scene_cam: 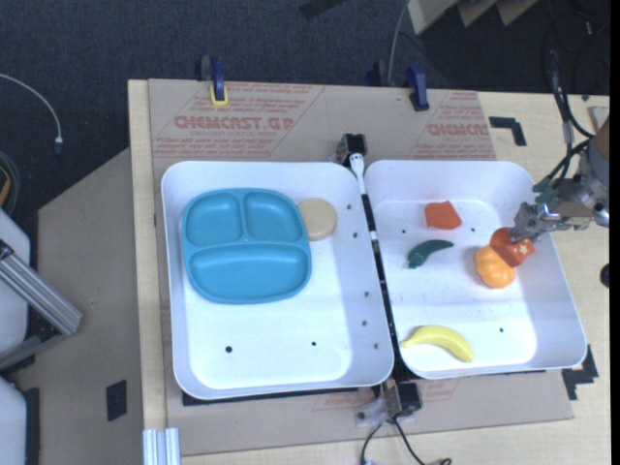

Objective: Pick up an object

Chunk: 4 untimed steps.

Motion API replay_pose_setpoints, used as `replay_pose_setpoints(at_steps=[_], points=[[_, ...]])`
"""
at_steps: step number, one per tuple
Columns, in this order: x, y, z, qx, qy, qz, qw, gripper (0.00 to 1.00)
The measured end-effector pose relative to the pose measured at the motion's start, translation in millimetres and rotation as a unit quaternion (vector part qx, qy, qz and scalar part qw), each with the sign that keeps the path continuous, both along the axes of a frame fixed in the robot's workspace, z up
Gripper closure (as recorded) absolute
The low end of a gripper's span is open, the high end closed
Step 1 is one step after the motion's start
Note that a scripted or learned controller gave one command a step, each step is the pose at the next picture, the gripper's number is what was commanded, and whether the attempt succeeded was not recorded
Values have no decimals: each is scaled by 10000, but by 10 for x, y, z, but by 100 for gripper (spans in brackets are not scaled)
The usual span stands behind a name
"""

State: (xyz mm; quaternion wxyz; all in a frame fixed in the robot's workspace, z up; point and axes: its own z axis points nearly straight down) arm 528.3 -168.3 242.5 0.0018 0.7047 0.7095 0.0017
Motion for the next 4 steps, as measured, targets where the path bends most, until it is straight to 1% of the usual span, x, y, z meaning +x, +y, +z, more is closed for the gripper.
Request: replay_pose_setpoints(at_steps=[1,2,3,4], points=[[123,537,79,3,3,3,10000,100],[225,1042,-72,15,39,-4,10000,100],[298,1674,-144,17,39,1,10000,100],[400,2207,-51,10,9,1,10000,100]])
